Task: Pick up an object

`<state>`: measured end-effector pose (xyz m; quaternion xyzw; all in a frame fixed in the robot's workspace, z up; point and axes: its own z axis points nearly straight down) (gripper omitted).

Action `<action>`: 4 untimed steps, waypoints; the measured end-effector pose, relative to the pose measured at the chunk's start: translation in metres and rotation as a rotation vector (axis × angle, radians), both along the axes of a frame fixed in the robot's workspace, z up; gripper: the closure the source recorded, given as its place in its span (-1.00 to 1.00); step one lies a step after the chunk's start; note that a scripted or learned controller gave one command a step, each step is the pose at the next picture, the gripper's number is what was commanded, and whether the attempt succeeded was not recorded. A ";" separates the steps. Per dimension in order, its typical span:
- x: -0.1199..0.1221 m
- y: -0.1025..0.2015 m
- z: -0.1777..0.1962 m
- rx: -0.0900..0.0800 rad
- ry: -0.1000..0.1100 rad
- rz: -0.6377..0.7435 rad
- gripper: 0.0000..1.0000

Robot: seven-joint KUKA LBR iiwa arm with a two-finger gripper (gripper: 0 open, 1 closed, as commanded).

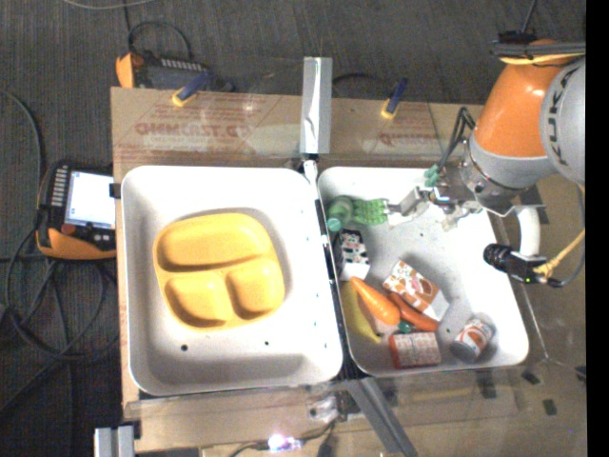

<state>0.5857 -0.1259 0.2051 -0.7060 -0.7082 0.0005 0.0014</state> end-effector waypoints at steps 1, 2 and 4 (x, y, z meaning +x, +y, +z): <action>-0.024 -0.022 -0.116 -0.003 -0.011 0.075 -1.00; -0.045 -0.015 -0.115 -0.004 -0.020 -0.066 -1.00; -0.036 0.015 -0.113 -0.011 -0.017 0.080 1.00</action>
